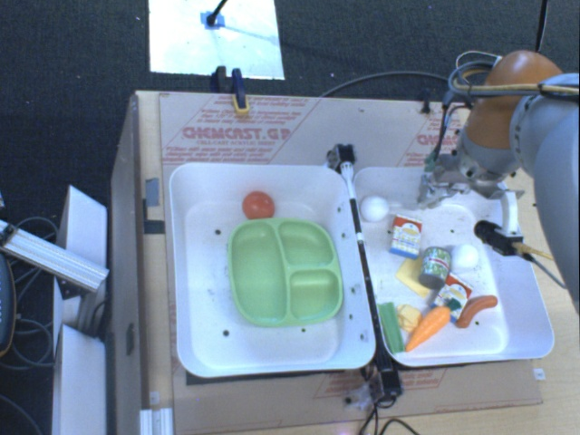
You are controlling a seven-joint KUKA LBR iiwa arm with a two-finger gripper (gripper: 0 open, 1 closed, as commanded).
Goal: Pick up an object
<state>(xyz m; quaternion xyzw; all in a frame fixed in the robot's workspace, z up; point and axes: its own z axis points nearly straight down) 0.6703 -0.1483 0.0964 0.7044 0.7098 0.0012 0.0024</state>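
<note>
Fingers [439,191]: over right bin's [535,333] far end, aperture indiscernible, nothing seen gripped. Right bin contents: white ball [373,209], small carton [406,236], can [435,265], carrot [428,327], sausage [477,309]. Left bin [195,270]: green divided plate [285,272], red ball [258,205].

The bench sheet [272,125] bears red print reading roughly "CHEMCAST GP"; other labels are illegible.

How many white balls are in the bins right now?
2, both in the right bin: one white ball near its top-left corner, another beside the can. Others may be hidden.
</note>
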